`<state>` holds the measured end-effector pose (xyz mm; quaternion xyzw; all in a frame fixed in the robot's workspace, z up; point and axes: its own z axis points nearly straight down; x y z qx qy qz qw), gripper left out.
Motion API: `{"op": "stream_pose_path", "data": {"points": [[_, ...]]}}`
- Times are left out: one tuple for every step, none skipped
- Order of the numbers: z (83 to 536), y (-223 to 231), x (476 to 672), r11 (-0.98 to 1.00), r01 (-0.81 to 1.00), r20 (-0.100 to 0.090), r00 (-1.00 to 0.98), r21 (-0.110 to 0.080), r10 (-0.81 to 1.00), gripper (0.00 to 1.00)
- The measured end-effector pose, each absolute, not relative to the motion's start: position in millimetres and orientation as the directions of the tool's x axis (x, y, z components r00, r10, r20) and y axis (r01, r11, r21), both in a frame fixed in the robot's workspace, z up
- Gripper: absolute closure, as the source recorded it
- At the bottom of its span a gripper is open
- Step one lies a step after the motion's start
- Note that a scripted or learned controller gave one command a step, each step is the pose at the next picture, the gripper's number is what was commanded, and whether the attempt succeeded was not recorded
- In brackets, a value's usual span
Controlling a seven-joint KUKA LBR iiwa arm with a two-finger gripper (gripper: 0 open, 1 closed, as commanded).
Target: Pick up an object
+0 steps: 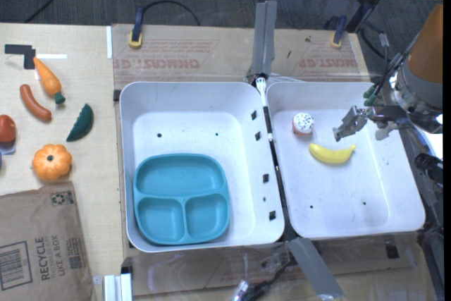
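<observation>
The yellow toy banana (332,153) lies on the floor of the right white bin (394,211), a little toward that bin's 12 o'clock side of centre, curved with its ends turned up. Near it at about 10 o'clock sits a small round pink-and-white toy like a frosted cupcake (303,123), apart from the banana. The gripper (350,125) hangs just beside the banana at about 1 o'clock, slightly above it, its grey fingers (345,129) pointing toward 8 o'clock; nothing sits between them, and whether they stand wide or narrow cannot be told from this slant. The arm (423,74) comes in from 3 o'clock, with its orange band (430,46) at the frame's edge. The left white bin (141,116) touches the right one along the middle seam and holds a teal divided plate (182,198) with three compartments, resting toward that bin's 6 o'clock end. Both bins stand on brown cardboard (190,53) fixed by clamps at 12 o'clock. Well apart at 9 o'clock, on the wooden surface (84,91), lie a toy carrot (48,77), a toy sausage (35,102), a dark green toy wedge (81,121), a toy pumpkin (51,162), a red toy (5,129) cut by the frame edge, and a brown paper bag (39,243) printed "RECYCLE"
</observation>
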<state>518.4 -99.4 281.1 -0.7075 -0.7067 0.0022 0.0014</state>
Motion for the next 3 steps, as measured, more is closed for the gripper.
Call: {"op": "stream_pose_path", "data": {"points": [[167,-100,594.9,-0.176,0.984,-0.002,0.175,-0.007,0.984,0.0],[90,-94,568.8,-0.188,0.982,-0.001,0.188,-0.004,0.982,0.0],[89,-108,492.7,-0.208,0.978,0.0,0.208,-0.008,0.978,0.0]]}}
